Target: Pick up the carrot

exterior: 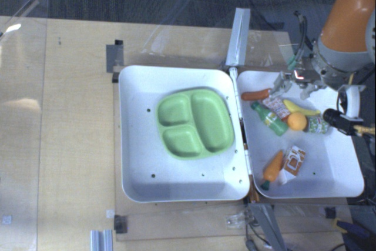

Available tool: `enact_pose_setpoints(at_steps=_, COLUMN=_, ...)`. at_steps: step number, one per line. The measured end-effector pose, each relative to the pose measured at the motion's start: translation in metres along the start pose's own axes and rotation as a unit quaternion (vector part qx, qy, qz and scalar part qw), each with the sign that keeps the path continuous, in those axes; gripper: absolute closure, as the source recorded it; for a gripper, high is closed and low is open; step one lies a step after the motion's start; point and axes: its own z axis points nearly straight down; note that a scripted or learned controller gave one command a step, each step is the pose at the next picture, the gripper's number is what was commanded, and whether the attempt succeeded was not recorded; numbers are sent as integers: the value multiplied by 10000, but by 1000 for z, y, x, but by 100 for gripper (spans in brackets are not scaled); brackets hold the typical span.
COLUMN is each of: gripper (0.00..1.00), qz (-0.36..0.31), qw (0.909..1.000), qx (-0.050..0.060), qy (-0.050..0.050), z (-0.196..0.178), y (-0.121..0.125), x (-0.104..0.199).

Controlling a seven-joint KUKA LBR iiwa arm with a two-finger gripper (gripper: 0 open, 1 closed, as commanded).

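The carrot (273, 166) is orange with a green end and lies tilted near the front left of the right bin (335, 182). It touches a small snack packet (294, 160) on its right. My gripper (295, 87) hangs over the back of the same bin, well behind the carrot. Its fingers (281, 84) are spread open, with nothing between them. Just below the gripper lie a banana (299, 107) and a wrapped item (273, 104).
Also in the right bin are a sausage (256, 94), a green bottle (269, 117), an orange (297, 121) and a second bottle (318, 124). The left bin (138, 173) holds a green divided plate (195, 122). A metal post (238, 38) stands behind the bins.
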Motion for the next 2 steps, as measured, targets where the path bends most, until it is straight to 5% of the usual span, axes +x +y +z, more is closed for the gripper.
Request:
enact_pose_setpoints(at_steps=1, gripper=0, qz=1200, qw=9927, qx=-75, qy=3, z=142, y=56, x=-6)
enact_pose_setpoints(at_steps=2, gripper=0, qz=1218, qw=9925, qx=83, qy=53, z=148, y=73, x=-65)
